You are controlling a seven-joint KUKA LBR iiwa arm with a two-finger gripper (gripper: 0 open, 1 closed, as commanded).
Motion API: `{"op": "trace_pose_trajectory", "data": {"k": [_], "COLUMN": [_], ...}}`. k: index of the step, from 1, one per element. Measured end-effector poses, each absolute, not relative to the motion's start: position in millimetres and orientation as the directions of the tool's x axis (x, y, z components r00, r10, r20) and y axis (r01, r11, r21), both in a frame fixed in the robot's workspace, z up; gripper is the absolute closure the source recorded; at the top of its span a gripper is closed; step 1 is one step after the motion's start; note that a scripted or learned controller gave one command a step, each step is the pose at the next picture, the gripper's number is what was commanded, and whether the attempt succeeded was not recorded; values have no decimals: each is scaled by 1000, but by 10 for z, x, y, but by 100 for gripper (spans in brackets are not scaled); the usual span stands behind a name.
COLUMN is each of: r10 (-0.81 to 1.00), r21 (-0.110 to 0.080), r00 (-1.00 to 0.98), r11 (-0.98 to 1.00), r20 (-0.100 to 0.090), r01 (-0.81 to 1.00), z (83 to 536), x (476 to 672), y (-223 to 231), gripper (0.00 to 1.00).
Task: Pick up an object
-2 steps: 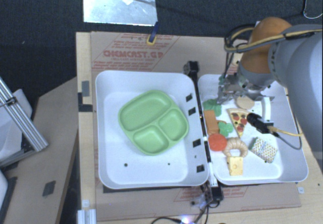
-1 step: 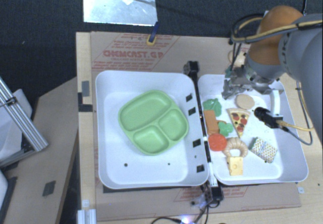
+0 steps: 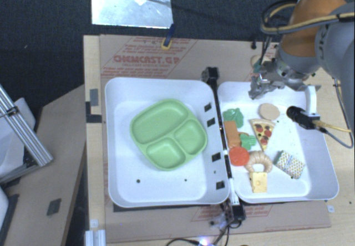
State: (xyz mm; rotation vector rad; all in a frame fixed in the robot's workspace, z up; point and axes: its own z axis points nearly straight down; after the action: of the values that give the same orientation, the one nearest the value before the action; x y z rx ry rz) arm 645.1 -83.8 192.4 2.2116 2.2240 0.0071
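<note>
Camera view, gripper (image 3: 256, 93) above right bin (image 3: 324, 181)

Two bins side by side on bench. L bin (image 3: 119, 106): sectioned plate (image 3: 168, 134) in middle. R bin (image 3: 316, 162): toy foods clustered toward its L side, pizza slice (image 3: 263, 132) centre, cookie (image 3: 269, 111) behind it, wrapped block (image 3: 290, 164) front-R. Gripper (image 3: 256, 91) over R bin's rear-L part.

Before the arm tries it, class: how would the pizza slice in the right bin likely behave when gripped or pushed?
The pizza slice looks like stiff, light toy food. Lying flat, it would probably slide rather than roll. Its low profile may make gripping awkward.
</note>
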Motion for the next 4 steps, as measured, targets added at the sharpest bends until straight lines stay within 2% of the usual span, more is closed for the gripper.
{"op": "trace_pose_trajectory", "data": {"k": [1,2,3,4], "r10": [1000,1000,1000,1000], "r21": [5,3,0,3], "r00": [-6,-10,-9,-9], "r11": [6,10,9,9], "r20": [0,2,1,2], "r01": [1000,1000,1000,1000], "z": [2269,2232,2162,2209], "x": [6464,6535,6411,6477], "y": [-836,-339,132,516], "gripper": [100,100,100,100]}}
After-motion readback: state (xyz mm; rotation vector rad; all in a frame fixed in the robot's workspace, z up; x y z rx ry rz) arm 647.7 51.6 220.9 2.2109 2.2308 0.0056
